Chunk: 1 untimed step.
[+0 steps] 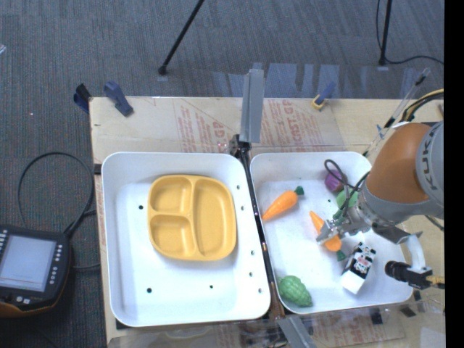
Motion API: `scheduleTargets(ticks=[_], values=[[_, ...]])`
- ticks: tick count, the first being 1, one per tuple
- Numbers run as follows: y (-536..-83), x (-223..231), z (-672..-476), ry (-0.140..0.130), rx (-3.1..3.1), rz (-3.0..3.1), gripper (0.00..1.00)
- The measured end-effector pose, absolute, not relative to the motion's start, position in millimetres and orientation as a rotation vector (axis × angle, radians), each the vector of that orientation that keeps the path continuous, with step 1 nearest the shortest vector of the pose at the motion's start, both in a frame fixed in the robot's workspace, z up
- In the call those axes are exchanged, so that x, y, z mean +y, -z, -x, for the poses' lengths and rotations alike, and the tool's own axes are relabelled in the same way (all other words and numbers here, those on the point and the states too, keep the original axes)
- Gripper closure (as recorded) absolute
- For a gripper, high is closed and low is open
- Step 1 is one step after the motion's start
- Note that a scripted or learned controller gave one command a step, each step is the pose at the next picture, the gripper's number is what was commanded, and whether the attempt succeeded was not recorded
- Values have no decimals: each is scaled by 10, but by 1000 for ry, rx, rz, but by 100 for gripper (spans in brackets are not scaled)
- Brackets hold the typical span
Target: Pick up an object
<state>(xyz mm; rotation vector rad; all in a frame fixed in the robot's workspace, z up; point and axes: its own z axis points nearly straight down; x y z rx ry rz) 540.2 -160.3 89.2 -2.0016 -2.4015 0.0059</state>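
Observation:
My gripper (330,232) is low in the right bin (312,167), right over a small orange carrot piece (317,220) whose ends show above and below it. A larger carrot with a green top (281,204) lies to the left, near the bin's middle. A purple toy (333,177) rests by the far wall, partly behind the wrist. A black-and-white carton (358,268) stands just below and right of the gripper. A green bumpy toy (296,290) sits at the near edge.
The left bin (123,267) holds a yellow divided plate (193,216). A grey upright post (252,114) stands behind the seam between the bins. The arm's orange band (395,167) hangs over the right bin's far right corner.

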Motion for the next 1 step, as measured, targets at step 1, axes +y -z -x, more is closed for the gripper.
scheduleTargets(ticks=[1], values=[[-2144,-1305,-5732,3,-2342,2099,100]])
